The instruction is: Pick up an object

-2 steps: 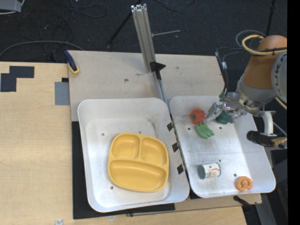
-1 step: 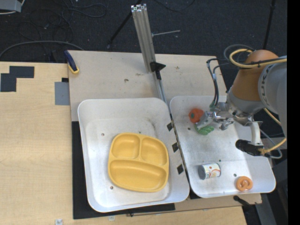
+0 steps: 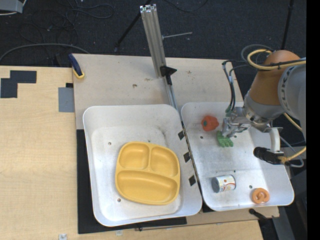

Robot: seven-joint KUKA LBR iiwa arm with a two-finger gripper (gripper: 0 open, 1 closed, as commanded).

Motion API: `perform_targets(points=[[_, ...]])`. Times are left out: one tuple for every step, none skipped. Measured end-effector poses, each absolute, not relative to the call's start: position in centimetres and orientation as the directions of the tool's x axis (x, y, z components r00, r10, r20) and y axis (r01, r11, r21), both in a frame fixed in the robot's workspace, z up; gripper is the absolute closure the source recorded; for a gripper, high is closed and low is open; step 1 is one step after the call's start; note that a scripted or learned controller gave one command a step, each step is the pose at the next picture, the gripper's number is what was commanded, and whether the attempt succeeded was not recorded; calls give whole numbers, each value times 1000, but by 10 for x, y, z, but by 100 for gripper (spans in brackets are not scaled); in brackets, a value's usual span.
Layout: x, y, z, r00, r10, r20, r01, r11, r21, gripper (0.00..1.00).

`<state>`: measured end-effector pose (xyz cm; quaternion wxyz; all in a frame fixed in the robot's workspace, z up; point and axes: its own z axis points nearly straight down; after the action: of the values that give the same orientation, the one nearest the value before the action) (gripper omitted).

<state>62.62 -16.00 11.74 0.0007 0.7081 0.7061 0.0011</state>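
The pincer hangs low in the right-hand shallow white bin, its tips right at the top edge of a small green ribbed plastic block. From this slanted overhead view I cannot tell how wide the pincer is set, nor whether the block sits between its tips or merely just below them; the metal parts blur into one another there. I judge the step in hand to be the descent and closing on a chosen object, with the green block the likely target. The next move calls for a firm closure squarely across the block and then a straight lift, which would prove the grip; if the tips are off to one side, the block could be nudged away instead of caught.

Just beside the pincer, on its left, lies a small red-orange round toy fruit with a green top, near but apart from the block. Further toward the bin's near edge rest a small grey and white can on its side and an orange ring-shaped toy. The left-hand white bin holds a yellow compartmented plastic tray. Both bins sit on the pale tabletop.
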Motion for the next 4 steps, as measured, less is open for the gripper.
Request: perform_targets(points=[[630, -158, 181, -1, 1000, -1, 1000, 1, 4, 100], [633, -157, 224, -2, 1000, -1, 1000, 2, 3, 100], [634, -157, 266, -2, 1000, -1, 1000, 2, 3, 100], [619, -108, 271, -5, 1000, 2, 1000, 5, -3, 100]])
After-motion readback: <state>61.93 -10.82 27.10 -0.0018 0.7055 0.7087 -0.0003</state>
